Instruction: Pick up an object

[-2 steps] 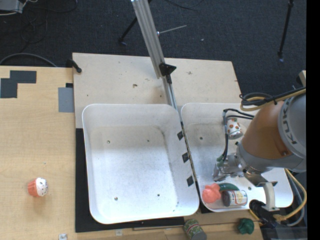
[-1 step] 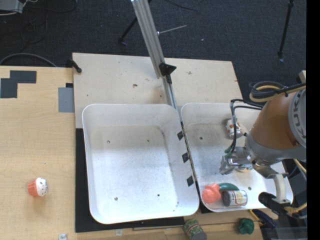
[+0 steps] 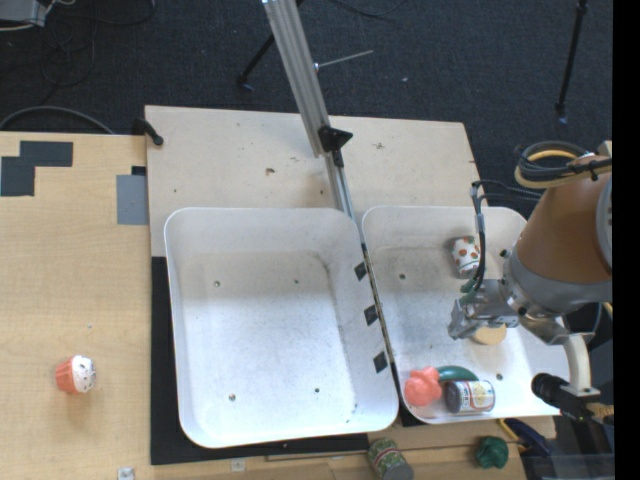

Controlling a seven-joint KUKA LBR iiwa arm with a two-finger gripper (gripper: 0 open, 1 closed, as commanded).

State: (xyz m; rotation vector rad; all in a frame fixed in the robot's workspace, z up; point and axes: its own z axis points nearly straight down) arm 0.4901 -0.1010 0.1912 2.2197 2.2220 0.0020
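Gripper (image 3: 468,320) low in right bin (image 3: 415,233) near its right wall, touching a tan object (image 3: 489,335) — grip state impossible to tell — nothing visibly lifted, so pick judged unfinished; red ball (image 3: 423,387) and can (image 3: 469,397) at front edge.

- Dark blue-grey carpet (image 3: 450,38) covers the floor, with black cables trailing across it.
- A pale wooden table (image 3: 70,268) stands at the left (grey patches mark its top).
- A beige board (image 3: 250,158) lies beneath the bins.
- A slanted aluminium rail (image 3: 300,68) rises between them.
- Light is even and soft.
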